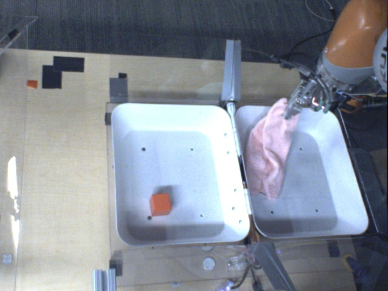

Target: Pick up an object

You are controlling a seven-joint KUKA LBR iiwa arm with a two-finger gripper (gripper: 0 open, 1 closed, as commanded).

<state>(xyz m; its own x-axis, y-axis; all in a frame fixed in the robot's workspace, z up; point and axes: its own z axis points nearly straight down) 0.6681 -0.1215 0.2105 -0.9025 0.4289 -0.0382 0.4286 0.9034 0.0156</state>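
Observation:
A pink cloth (269, 151) hangs in the right bin (327, 217), its top corner pinched between the fingers of my gripper (293, 109) and its lower end draping down onto the bin floor. The gripper is shut on that corner, above the bin's far edge. A small orange block (160, 204) lies in the left bin (176, 126), near its front left corner, far from the gripper.
A grey divider post (230, 71) stands behind the seam between the two bins. Black markers (59, 70) and a small orange square (31, 84) lie on the wooden bench at the far left. Cables run behind the arm at the upper right.

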